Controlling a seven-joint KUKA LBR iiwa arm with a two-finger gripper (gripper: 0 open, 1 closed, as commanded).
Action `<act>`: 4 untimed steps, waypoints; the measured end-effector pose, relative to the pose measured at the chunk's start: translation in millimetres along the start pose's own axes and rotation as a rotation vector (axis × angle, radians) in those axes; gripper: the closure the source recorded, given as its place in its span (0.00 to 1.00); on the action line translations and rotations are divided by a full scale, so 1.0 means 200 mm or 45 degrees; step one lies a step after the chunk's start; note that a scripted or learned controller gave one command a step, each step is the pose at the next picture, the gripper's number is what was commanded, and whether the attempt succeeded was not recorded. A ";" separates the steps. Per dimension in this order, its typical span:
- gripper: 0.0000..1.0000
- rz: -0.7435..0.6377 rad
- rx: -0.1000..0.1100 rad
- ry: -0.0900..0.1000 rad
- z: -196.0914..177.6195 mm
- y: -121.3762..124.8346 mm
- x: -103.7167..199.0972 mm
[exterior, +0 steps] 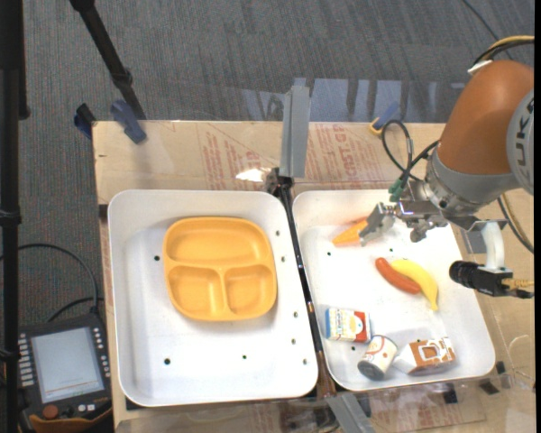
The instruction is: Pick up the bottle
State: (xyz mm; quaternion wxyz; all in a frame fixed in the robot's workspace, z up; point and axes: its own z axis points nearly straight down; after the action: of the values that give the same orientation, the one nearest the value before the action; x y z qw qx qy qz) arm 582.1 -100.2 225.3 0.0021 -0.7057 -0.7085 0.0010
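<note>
The hand (pixel 398 223) hangs over the right bin's (pixel 483 332) far end with fingers spread, gripping nothing, just beside an orange carrot (pixel 350 234).

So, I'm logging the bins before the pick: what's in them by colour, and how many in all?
Orange or red: 3, plate, carrot-like piece, sausage
Yellow: 1, banana
Mainly white: 2, carton, cup
Brown and white: 1, small box
Total: 7
</note>
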 end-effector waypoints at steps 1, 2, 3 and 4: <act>0.00 0.417 0.004 0.000 0.20 -0.17 0.31; 0.00 0.366 0.004 -0.001 0.20 -0.49 0.46; 0.00 0.939 -0.012 0.006 0.67 -0.52 0.06; 0.00 0.939 -0.013 0.006 0.67 -0.52 0.06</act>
State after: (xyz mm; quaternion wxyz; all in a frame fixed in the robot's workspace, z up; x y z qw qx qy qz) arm 478.0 -88.6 91.5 -0.0002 -0.9137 -0.4063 -0.0034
